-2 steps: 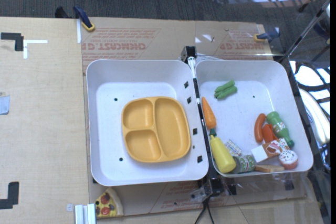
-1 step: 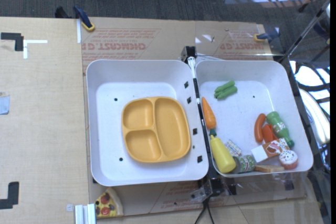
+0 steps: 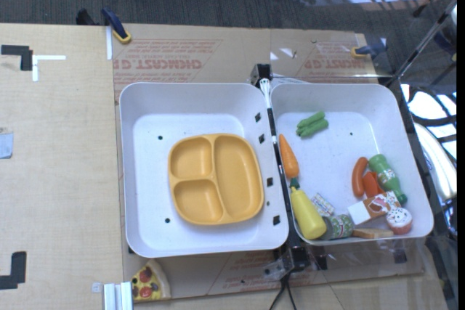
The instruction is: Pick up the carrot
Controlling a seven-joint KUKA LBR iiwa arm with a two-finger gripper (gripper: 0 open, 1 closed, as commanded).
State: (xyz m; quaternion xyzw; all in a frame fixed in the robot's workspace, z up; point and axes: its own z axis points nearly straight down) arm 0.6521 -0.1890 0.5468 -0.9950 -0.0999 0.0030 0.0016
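The carrot, orange with a green stub at its lower end, lies along the left wall of the right bin, pointing up the frame. Just below it rests a yellow bottle. A yellow divided plate sits in the middle of the left bin.
The right bin also holds green beans near the top, a red sausage, a green bottle and several small toy foods crowded in its lower right corner. A pizza-slice toy lies on the bench below the left bin.
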